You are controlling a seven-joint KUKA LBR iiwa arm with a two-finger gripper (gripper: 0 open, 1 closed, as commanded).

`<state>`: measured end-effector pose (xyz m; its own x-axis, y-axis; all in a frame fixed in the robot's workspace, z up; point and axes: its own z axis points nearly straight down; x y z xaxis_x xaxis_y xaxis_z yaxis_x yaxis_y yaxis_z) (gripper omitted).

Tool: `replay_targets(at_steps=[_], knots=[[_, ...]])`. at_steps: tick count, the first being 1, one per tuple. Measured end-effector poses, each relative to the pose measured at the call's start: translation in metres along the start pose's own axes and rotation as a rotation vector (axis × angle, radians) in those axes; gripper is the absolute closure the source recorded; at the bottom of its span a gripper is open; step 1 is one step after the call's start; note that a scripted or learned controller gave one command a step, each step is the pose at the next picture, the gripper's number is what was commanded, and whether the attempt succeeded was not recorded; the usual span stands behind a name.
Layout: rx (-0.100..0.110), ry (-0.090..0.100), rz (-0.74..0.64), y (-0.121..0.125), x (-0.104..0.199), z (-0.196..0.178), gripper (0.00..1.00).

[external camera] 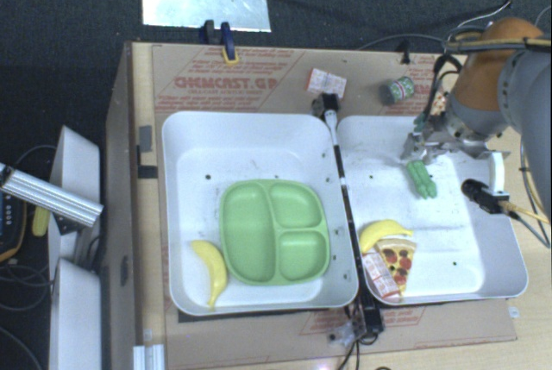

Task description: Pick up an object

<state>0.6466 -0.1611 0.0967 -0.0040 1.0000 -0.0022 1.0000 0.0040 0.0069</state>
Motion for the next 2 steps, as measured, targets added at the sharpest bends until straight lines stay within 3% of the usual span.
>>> replay_targets(at_steps=[1, 2], knots=[[0.001, 0.003, -0.001, 0.023, 0.081, -0.09, 1.0], [0.006, 0.002, 0.003, -0.061, 0.092, -0.106, 1.0]])
